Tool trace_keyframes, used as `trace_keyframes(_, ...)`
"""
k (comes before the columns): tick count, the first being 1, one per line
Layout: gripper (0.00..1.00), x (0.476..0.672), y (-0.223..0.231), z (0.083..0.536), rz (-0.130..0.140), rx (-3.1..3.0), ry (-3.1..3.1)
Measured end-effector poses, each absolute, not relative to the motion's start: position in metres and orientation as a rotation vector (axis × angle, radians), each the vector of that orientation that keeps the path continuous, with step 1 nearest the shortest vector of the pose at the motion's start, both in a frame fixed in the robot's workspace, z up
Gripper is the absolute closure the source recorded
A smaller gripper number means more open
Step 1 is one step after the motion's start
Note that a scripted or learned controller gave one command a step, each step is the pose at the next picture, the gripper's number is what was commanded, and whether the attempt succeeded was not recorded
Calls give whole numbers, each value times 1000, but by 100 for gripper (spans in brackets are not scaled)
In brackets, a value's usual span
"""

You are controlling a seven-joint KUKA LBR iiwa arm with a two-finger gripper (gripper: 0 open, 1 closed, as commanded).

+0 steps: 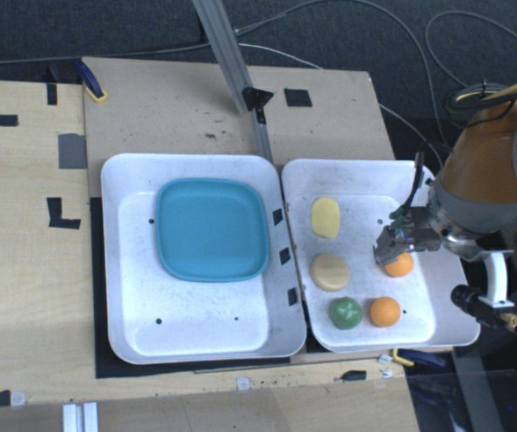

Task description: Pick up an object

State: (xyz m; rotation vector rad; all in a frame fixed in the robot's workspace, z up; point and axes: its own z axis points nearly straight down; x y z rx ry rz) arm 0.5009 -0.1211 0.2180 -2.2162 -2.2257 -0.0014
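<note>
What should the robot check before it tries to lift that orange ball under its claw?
1. Gripper above the orange ball: ok, it sits right over it.
2. Ball between the fingers: cannot tell, the gripper hides it.
3. Ball free of neighbours: ok, the second orange ball and the beige round piece lie apart.
4. Ball inside the right bin: ok.
5. Blue plate out of the way: ok, it lies in the left bin.
</note>
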Motion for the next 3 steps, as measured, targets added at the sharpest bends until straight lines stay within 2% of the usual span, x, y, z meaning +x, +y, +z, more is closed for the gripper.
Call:
trace_keyframes(2,100,522,-7,211,1,-2215,-2226)
trace_keyframes(3,100,524,54,214,0,-2214,-2227)
